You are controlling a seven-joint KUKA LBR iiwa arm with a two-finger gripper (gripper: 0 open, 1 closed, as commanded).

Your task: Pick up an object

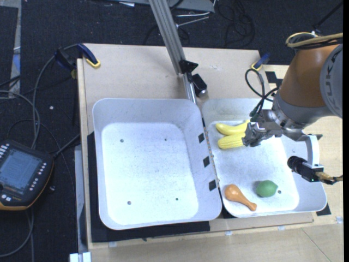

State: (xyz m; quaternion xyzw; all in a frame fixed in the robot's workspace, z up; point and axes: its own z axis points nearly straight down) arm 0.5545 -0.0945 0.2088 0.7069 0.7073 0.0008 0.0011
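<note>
Over the right bin my gripper sits low at the right ends of two yellow pieces, a banana and corn lying just below it, side by side and touching or nearly so. I cannot tell how my fingertips stand, nor whether they have either piece. Toward the bin's near edge lie an orange gourd and, just beside it, a green lime, both well apart from me. A tablet rests off the bench, far left.
</note>
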